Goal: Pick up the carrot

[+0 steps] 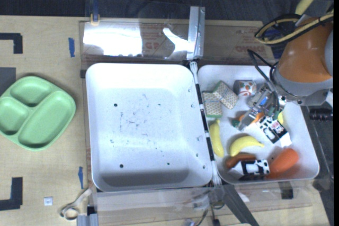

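Two shallow white bins side by side on the desk [42,34]: left bin [106,82], right bin [310,166].

Left bin: bare white floor with faint scuffs and a few dark specks.

Right bin, count:
- carrot [284,161], one. Orange, lying in the near right corner of the bin, close to the front wall. Long axis runs on a slant, from lower left up to upper right; the fat rounded end is at upper right. The lower-left end is hidden behind a small black-and-white object [255,167], so the tip cannot be made out.
- bananas, two: one upright strip [215,138] hard against the dividing wall, one curved [244,144] in the middle of the bin, just above the carrot's left part.
- checkered packets [218,98], a cluster (two or three, edges overlap) in the far left of the bin.
- one small round can-like item [244,87] near the far wall.
- one black-and-white box [274,130] beside the hand.

Arm [304,61] enters from the right, orange band over the far right corner of the bin. The hand [257,113] sits low over mid-bin clutter, above the curved banana and well apart from the carrot. Whether it is open or closed, or grips anything, cannot be told.

Off the bins: one green divided plate [34,112] at the desk's left.
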Motion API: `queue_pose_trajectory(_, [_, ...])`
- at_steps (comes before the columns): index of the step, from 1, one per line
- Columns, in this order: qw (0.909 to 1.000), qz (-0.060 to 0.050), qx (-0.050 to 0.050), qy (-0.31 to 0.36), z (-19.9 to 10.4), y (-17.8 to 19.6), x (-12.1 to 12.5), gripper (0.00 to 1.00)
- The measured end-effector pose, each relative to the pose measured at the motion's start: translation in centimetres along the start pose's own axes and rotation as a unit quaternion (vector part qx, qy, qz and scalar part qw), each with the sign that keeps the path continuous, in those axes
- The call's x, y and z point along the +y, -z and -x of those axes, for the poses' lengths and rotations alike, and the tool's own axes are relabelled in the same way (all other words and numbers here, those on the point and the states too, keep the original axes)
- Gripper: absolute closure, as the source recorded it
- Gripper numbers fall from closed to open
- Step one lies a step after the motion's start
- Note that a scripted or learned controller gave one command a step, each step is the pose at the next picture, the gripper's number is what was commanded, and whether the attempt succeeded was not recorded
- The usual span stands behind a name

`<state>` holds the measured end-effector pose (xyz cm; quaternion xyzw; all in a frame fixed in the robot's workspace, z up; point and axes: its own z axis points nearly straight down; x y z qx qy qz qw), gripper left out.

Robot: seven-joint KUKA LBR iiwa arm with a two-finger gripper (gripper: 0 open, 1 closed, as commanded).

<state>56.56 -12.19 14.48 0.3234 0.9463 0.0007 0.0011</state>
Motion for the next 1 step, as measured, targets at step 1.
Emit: queue_pose_trajectory(1, [0.9924,0.0,0.0,0.123,0.56,-1.38,-0.05,0.0])
